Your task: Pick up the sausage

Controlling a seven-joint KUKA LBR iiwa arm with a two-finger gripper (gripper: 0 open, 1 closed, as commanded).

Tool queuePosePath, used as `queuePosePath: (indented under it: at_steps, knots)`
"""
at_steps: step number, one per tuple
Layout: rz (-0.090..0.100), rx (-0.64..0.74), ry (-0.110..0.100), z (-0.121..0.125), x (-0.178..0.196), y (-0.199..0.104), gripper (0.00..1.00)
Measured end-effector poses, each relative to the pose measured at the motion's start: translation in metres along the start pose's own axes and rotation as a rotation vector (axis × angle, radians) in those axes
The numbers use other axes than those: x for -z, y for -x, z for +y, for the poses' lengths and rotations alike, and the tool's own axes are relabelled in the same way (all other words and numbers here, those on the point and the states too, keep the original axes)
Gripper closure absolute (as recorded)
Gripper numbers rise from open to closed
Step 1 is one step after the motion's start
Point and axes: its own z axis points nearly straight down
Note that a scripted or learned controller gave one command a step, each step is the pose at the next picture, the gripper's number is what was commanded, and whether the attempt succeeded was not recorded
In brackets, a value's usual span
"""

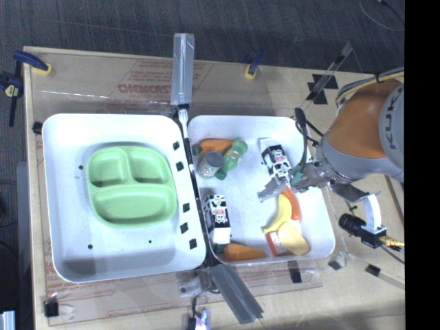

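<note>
The tabletop (96,74) carries two white bins. The left bin (62,246) holds a green divided plate (130,184). The right bin (240,126) holds the clutter: a banana (278,215), a carrot (242,252), a green bottle (232,158) and the orange-red sausage (291,205) (touching the banana's upper end). The arm's jaws (276,185) hang just above the sausage, apparently spread around nothing.

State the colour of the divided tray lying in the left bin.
Light green. The divided tray shows clearly in the camera view, inside the white left bin.
</note>
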Motion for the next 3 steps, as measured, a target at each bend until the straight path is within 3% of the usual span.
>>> queuePosePath:
  at_steps: [1,2,3]
  knots:
    - [-0.001,-0.011,0.002,-0.023,0.029,-0.004,0.00]
    - [-0.001,-0.036,0.000,0.013,-0.010,0.002,0.00]
    - [-0.001,-0.024,0.003,0.001,0.014,0.000,0.00]
